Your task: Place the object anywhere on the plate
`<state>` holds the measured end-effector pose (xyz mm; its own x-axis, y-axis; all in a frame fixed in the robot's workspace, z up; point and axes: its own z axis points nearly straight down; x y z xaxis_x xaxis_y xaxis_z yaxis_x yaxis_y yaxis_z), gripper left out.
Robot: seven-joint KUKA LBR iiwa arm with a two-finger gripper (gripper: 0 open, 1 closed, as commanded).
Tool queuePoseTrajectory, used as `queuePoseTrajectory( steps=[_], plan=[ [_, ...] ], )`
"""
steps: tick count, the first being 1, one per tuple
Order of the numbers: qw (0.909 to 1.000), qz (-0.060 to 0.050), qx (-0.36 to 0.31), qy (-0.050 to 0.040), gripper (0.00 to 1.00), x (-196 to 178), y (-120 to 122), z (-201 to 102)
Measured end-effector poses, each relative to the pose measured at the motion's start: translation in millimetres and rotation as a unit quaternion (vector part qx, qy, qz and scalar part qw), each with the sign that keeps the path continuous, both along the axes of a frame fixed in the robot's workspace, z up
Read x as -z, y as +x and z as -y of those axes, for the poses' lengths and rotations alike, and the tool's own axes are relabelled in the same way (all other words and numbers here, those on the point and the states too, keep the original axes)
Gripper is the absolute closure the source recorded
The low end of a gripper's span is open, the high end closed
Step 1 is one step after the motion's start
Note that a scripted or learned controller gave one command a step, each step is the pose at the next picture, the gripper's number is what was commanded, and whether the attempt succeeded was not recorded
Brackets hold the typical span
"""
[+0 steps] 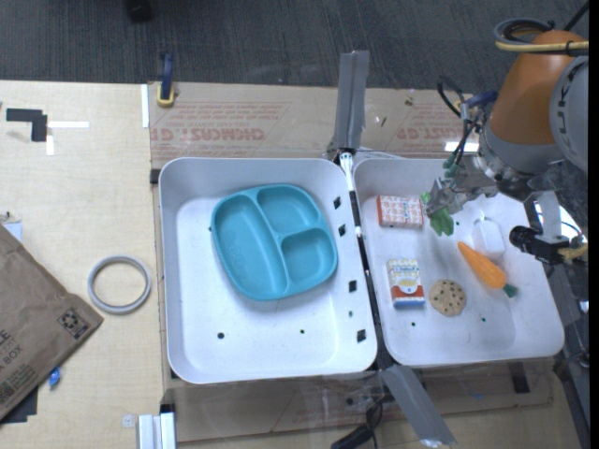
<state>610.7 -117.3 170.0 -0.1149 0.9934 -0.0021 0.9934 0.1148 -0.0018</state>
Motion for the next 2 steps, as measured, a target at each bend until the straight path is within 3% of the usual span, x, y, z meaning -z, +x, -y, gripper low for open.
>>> queuePoseTrajectory(
  steps=[1, 2],
  plan=[
    [1.0, 0.001, -0.009, 0.0007, 1.0, -51, -14, -63],
    [0.9995, -0.001, -0.032, 0.0007, 1.0, -36, -18, -121]
  ],
)
